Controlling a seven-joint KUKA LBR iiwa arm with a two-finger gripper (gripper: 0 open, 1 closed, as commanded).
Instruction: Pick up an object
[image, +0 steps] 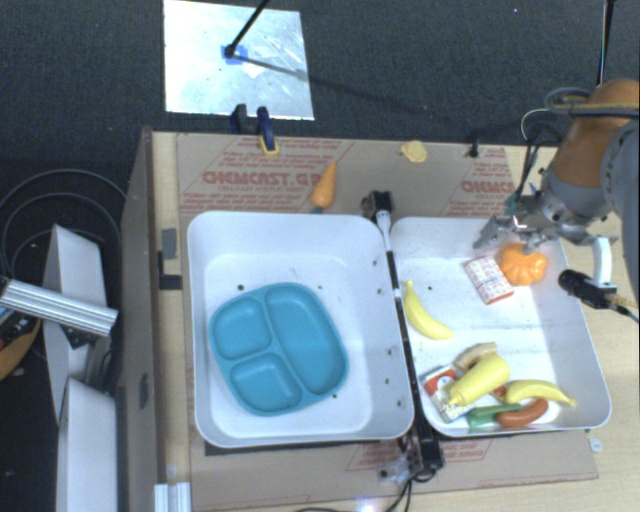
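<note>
Orange pumpkin (523, 266) lies in the right white bin (570, 330).

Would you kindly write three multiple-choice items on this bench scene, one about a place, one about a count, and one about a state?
1. Where does the blue divided plate lie?
A. in the left bin
B. in the right bin
C. on the bench outside the bins

2. How many yellow bananas lie in the right bin?
A. none
B. two
C. five

3. How does the blue divided plate sit?
A. flat, open side up
B. standing on edge
C. upside down

Answers: 1 A, it rests on the floor of the left bin. 2 B, one banana lies by the divider and another banana near the front. 3 A, its three compartments face up.
</note>
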